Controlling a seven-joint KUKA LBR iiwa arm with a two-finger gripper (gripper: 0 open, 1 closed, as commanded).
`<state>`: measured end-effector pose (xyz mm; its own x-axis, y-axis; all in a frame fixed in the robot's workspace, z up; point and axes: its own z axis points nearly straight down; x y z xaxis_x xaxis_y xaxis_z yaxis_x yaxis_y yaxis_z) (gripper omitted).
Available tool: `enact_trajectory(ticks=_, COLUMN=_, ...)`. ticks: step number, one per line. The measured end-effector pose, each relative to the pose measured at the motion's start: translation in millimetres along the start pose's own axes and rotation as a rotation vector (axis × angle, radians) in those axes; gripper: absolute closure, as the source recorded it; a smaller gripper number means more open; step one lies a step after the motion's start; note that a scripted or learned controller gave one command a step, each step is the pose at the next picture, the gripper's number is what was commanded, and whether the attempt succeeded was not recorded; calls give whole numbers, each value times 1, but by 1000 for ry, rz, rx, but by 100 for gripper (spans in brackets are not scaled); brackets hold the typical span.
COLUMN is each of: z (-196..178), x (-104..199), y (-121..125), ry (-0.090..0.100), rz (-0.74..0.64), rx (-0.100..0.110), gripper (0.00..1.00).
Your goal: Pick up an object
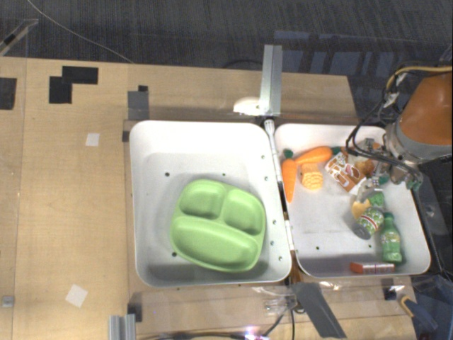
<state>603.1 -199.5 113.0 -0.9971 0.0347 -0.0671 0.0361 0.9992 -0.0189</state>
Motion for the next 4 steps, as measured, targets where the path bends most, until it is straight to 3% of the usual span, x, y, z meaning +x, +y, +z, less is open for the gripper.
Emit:
enact_trajectory(ticks=1, z=-3, x=21, y=1, ry=-12, rz=-48, rx=0, gripper=0)
enact_trajectory(ticks=2, z=-3, x=46, y=-10, ry=-10, rz=-90, rx=-1, gripper=0)
enact_trajectory(ticks=3, z=-3, x=48, y=6, ry=-5, rz=-240, rx=5, gripper=0)
enact_trajectory(ticks=4, z=-4, x=49, y=70, ry=-7, rz=-185, rx=-4, gripper=0)
